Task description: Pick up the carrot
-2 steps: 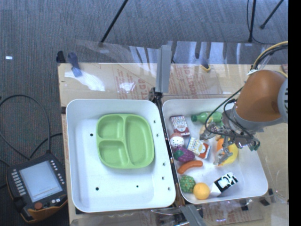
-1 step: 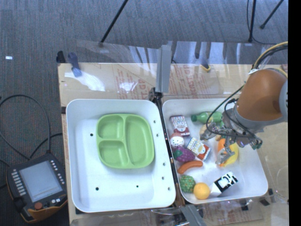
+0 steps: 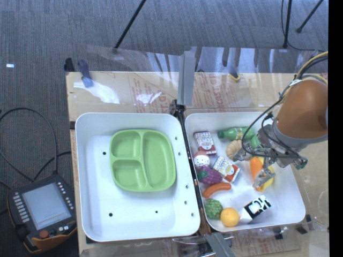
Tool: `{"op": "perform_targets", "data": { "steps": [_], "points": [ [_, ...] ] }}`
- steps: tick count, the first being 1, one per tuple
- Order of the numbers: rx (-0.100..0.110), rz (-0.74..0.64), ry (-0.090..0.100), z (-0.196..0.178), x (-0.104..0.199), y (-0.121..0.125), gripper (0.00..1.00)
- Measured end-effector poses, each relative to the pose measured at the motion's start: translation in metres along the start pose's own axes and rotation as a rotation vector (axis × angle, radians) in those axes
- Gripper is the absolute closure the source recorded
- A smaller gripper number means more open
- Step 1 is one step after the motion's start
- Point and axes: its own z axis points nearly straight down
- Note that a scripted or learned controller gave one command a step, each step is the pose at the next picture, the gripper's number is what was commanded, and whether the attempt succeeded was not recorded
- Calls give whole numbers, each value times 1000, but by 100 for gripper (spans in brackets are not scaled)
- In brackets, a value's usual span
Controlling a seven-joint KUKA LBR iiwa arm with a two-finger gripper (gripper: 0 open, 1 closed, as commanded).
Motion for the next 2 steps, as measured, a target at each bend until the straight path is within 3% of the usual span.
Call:
{"op": "perform_targets", "data": {
  "steps": [1,2],
  "points": [
    [0,1,-5,-10,-2,1,100],
    [5,33,-4,-115,29,48,100]
  ]
}}
